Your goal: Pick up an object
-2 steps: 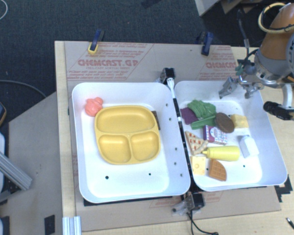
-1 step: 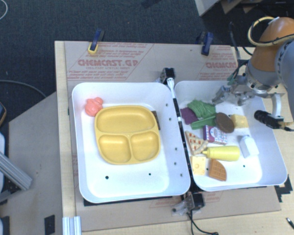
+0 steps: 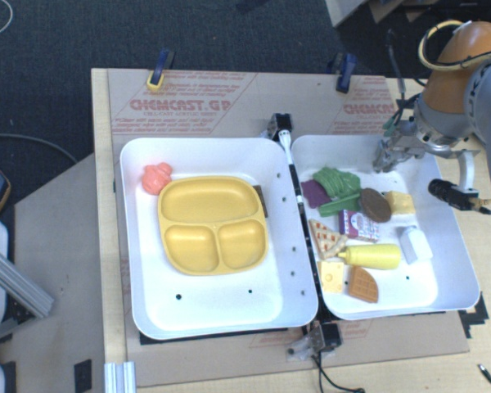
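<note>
The right bin holds a heap of toy foods: a green leafy piece, a purple piece, a brown oval, a yellow mustard bottle, a pizza slice, a cheese block, a waffle piece and a white block. My gripper hangs at the far edge of this bin, above bare floor behind the green piece. Nothing shows between its fingers.
The left bin holds a yellow divided tray and a pink toy at its far left corner. Blue clamps grip the cardboard at the back. The arm enters from the upper right.
</note>
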Motion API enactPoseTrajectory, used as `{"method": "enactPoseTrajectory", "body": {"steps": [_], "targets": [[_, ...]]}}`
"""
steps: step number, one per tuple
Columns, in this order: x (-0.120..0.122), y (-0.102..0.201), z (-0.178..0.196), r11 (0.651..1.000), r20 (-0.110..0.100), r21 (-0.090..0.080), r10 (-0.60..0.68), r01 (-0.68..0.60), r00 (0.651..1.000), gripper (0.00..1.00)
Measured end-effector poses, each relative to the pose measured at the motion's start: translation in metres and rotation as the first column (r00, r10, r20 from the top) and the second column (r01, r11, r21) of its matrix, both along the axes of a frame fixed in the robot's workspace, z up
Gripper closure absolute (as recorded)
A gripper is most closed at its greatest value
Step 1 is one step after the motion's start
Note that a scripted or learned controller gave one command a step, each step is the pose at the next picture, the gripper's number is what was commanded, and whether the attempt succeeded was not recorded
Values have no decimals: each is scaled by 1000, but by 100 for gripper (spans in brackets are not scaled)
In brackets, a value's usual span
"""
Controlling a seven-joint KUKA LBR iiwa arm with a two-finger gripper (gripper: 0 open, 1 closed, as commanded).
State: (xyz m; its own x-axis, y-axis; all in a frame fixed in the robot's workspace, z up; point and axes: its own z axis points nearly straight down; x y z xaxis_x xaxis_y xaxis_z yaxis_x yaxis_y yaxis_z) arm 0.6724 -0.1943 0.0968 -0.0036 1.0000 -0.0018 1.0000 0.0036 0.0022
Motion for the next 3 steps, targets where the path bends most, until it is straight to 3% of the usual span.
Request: {"method": "enactPoseTrajectory", "body": {"steps": [2,3], "targets": [[-4,12,100,1000,7,-1,-2,2,1000,100],[-3,12,131,1000,5,-1,-2,2,1000,100]]}}
